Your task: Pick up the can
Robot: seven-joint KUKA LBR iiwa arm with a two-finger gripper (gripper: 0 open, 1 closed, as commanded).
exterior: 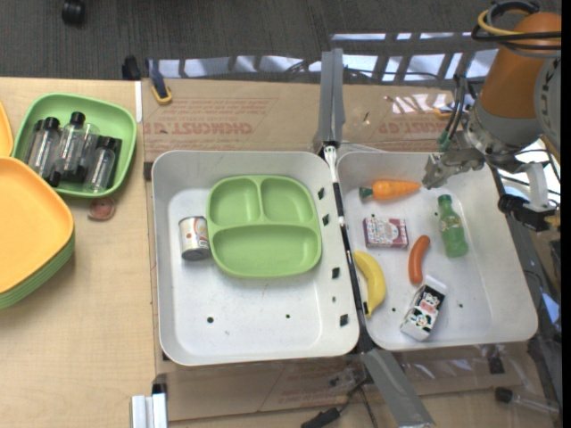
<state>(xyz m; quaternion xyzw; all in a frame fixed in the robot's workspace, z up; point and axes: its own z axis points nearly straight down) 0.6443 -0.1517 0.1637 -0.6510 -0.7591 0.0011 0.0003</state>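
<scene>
The can [194, 238] lies in the left bin [169, 319], touching the left rim of the green plate [264, 225], with open floor toward the bin's near edge. The hand [439, 173] hangs over the right bin [513, 315] beside the carrot [393, 189]; I cannot tell its grip. A bottle [451, 226], sausage [417, 259], banana [373, 279] and two cartons [385, 232] lie there.

Arm [522, 69] is running off the right edge, upper part cut away. Gripper [439, 169] is showing as a small dark shape; finger position too small to tell. Stack of orange plates [27, 230] is being cropped by the left edge. Can [194, 237] is lying just beside the green divided plate [265, 226]; label print is too small to read. Small bottles [71, 154] in the green tray [120, 127] are overlapping one another, count unclear. Chair wheel [73, 9] is being cut by the top edge.
</scene>
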